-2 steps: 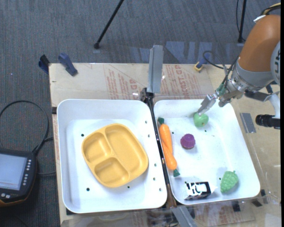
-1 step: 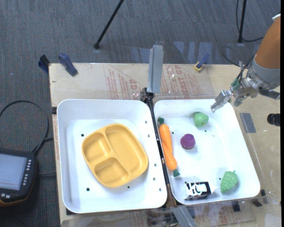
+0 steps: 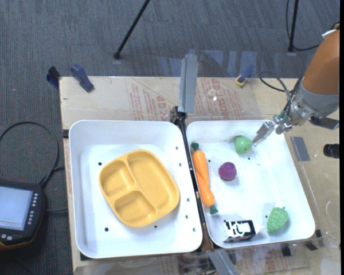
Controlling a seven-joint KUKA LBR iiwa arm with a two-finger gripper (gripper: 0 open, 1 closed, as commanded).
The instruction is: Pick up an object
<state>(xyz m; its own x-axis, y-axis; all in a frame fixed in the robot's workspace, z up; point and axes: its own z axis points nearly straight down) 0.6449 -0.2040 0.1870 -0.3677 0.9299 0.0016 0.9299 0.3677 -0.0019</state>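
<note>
Two shallow white bins sit side by side on the bench. The left bin (image 3: 80,153) fills the lower left-centre of the frame, and the right bin (image 3: 292,182) the lower right-centre. The grey arm (image 3: 321,67) with its orange band enters from the upper right edge and slants down towards the right bin's upper part.

In the left bin lies a yellow divided plate (image 3: 139,187), roughly in the middle. In the right bin, an orange carrot (image 3: 203,176) lies lengthwise along the left wall. A green bumpy fruit (image 3: 277,219) rests near the lower right corner, and a black-and-white box (image 3: 239,229) lies just left of it along the bottom wall. A purple round piece (image 3: 227,171) sits near the bin's centre. A small green apple (image 3: 243,144) lies in the upper middle of the bin.

The gripper (image 3: 261,134) points down and left, its tip right at the green apple's upper right side, seemingly touching it. How far the claw stands open cannot be told from here, and nothing is visibly held in it.
</note>
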